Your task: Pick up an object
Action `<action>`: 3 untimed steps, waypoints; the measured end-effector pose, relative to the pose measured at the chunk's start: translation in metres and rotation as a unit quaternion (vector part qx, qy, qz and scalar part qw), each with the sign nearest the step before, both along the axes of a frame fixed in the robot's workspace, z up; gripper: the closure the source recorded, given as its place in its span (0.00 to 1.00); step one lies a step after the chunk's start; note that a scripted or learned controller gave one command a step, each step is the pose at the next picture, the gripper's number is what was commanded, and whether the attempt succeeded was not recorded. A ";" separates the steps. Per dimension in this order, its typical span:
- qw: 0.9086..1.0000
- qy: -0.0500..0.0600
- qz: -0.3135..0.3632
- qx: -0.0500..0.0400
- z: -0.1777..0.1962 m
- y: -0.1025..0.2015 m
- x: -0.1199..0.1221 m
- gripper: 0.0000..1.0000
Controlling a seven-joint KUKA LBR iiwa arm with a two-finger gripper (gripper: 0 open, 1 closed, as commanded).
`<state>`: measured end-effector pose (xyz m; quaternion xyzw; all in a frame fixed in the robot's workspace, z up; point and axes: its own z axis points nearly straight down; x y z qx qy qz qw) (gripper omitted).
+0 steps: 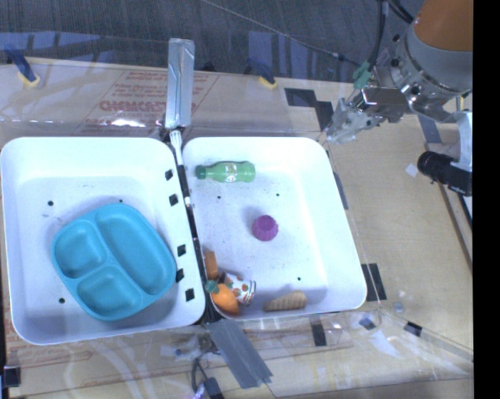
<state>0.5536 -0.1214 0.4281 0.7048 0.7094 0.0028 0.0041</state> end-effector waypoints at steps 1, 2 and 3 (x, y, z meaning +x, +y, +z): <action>1.000 0.006 -0.002 0.000 -0.036 -0.082 -0.022 1.00; 1.000 0.004 0.002 0.000 0.015 -0.087 0.069 1.00; 1.000 0.004 0.002 0.000 0.014 -0.086 0.105 1.00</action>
